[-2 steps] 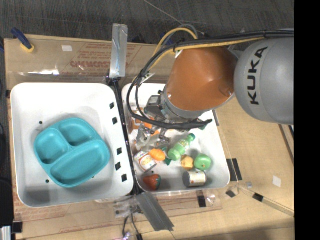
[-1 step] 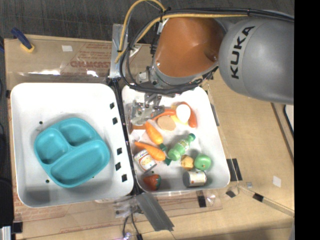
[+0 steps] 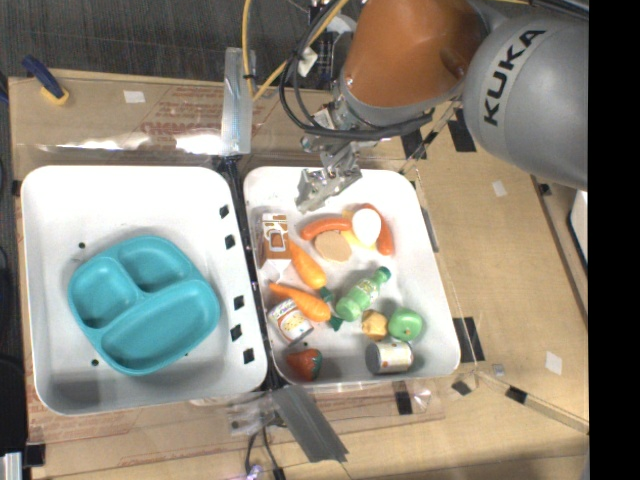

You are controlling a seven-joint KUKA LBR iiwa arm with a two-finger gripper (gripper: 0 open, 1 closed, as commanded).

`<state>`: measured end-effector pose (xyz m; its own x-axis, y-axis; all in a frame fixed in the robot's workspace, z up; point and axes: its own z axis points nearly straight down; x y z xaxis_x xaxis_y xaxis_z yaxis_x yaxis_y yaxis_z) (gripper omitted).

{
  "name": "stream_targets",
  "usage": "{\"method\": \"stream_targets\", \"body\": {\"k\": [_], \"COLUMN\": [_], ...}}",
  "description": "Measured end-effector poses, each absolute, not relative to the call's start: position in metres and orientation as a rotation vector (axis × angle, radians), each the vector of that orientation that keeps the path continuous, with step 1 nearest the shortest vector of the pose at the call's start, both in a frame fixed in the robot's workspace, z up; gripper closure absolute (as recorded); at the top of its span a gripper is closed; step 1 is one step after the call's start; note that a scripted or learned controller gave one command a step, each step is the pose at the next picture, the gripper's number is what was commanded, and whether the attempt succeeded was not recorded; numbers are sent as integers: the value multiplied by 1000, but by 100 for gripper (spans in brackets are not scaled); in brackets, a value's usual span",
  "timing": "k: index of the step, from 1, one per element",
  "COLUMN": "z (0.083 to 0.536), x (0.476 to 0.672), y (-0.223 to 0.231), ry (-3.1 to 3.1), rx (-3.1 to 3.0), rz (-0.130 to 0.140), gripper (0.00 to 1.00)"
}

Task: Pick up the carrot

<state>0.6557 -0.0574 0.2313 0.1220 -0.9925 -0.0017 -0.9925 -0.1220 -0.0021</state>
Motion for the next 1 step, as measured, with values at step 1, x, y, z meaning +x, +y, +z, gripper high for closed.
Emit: {"method": "stream_targets", "body": {"k": [1], "z": [208], "x": [579], "y": [-128], "ry": [1861], "rx": [-2533], "rz": [7], "gripper": [100]}}
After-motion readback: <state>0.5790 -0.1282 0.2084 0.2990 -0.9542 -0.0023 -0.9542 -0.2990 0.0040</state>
